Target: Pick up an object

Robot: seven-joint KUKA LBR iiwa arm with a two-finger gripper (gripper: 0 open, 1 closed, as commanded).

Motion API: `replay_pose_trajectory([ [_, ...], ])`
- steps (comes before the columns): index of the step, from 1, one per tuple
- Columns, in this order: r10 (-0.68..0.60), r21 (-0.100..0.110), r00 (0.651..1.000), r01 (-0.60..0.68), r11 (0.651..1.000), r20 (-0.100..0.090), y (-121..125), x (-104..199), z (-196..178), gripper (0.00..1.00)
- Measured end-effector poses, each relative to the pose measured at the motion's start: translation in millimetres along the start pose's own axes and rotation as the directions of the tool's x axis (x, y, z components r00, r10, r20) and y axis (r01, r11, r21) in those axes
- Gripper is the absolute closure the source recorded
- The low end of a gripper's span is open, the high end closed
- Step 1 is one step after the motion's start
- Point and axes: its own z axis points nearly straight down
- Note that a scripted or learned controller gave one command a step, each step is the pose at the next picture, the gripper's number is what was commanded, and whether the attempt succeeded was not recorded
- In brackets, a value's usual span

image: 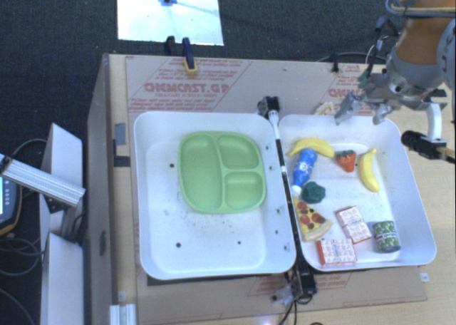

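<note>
Two shallow white plastic bins lie side by side on a bench; the left bin (153, 245) bears a pale green plate (221, 172) with three compartments, lying flat near its middle; the right bin (417, 234) carries the graspable objects. Along its far part lie a curved yellow toy banana (311, 147), a blue and white bottle (304, 167) lying just below it and touching it, a small red strawberry-like piece (346, 160), and a second yellow banana (369, 170) set nearly upright in the view; a dark green lump (313, 192) rests near the bin's left wall; a pizza-slice toy (312, 221) lies just below it; three red and white packets (353, 223) and a small green can (385, 236) occupy the near part. The grey arm with its orange band reaches in from the right; the two-finger gripper (362, 111) hangs above the far rim of the right bin, fingers spread apart, nothing between them, apart from every object.
</note>
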Motion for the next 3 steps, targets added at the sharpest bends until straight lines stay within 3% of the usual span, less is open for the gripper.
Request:
replay_pose_trajectory([
  [1,0.002,0.000,1.000,-0.002,1.000,0.001,-14.2,-31.7,26.6,0.00],
  [2,0.001,-0.006,1.000,-0.001,1.000,0.002,-22.0,-44.8,120.2,0.00],
  [3,-0.001,0.001,1.000,0.001,1.000,0.000,-43.3,-16.1,133.8,0.00],
])
